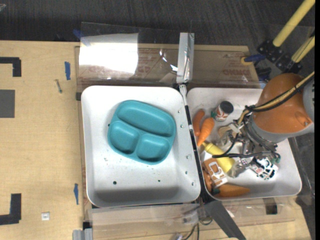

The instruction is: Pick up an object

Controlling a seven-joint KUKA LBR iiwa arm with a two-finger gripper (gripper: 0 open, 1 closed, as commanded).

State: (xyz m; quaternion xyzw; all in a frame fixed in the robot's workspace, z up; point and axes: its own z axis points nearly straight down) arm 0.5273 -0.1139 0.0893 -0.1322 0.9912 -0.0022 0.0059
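Nearest the camera, at the front of the right bin [292,184], an orange carrot [231,189] lies on its side, its long axis running left to right along the front wall; just behind it sits a white and orange packet [215,170], touching a yellow piece [223,163] that slants toward the bin's middle. To the right of these a small black-and-white toy [265,169] rests on the bin floor. The gripper [246,149] is down among this clutter, near the bin's centre, with cables and metal parts about it; whether it is wide, narrow or closed on anything cannot be told from this slant, and nothing can be made out between it. The likeliest thing to take, judging by nearness, is the yellow piece, which lies just to the gripper's left and a little toward the front, its long axis pointing roughly at the gripper; the toy lies about as near on the front right. Room is tight: the things on the left crowd together and against the dividing wall, so a close may catch two at once. Farther back, a second carrot [205,127] stands along the left wall, and a small round-lidded jar [223,109] sits behind it. In the left bin [95,174] a teal divided tray [141,130] lies alone. The bin floor is smooth white plastic, likely slippery
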